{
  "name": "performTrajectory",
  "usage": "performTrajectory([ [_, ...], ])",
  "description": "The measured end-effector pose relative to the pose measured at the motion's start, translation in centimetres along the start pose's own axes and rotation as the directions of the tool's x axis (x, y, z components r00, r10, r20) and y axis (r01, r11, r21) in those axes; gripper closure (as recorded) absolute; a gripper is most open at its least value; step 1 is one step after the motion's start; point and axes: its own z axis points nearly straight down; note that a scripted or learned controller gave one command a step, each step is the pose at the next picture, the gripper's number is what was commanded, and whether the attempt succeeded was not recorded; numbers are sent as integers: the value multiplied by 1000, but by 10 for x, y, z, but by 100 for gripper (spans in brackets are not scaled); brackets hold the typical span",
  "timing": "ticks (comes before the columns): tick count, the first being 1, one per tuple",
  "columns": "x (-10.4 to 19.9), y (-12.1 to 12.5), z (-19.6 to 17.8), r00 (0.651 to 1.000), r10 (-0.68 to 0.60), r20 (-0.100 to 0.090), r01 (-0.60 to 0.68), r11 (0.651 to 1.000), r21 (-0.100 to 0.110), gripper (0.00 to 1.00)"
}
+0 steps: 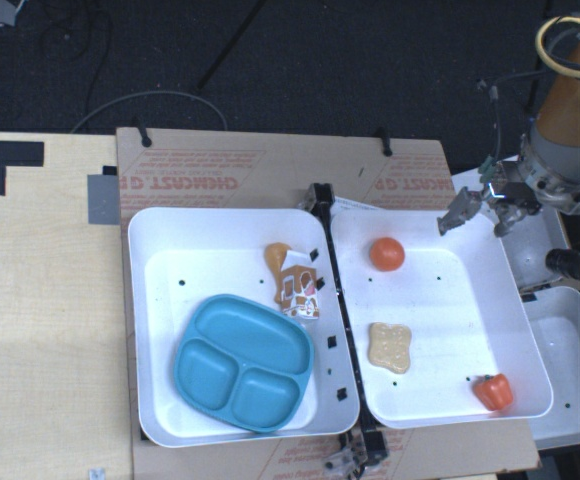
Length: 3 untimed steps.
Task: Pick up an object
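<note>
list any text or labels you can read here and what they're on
"CHEMCRZT. G" or close to it: red print, upside down and faint, on the brown cardboard sheet behind the left bin; letters uncertain.
Similar red print behind the right bin: too faint.
Small printed packet: too blurred.

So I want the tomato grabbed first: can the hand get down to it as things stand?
Probably yes. The tomato sits alone on the right bin's floor, nothing over it, with the hand just above that bin's far-right rim.
</note>
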Motion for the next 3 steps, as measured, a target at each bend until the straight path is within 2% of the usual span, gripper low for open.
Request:
performTrajectory([
  [1,5,-6,46,1000,0,-1,0,1000,3,0],
  [3,12,5,140,1000,-1,0,1,1000,2,0],
])
